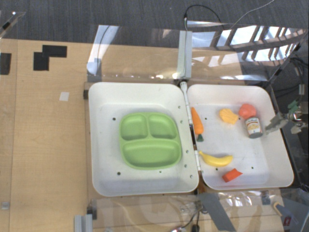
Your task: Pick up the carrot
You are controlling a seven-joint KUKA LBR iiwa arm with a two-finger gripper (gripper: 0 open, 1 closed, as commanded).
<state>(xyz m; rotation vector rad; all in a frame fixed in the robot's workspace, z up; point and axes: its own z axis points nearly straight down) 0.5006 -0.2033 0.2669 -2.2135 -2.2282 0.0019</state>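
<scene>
The carrot is orange with a green stem end. It lies lengthwise along the left wall of the right bin, stem end toward the front. My gripper hangs at the right bin's right edge, far to the right of the carrot. It is close beside a small labelled jar and nothing shows in its grasp.
The right bin also holds a yellow piece, a red-orange round fruit, a banana and a red wedge. A green divided plate sits in the left bin. A raised divider runs just left of the carrot.
</scene>
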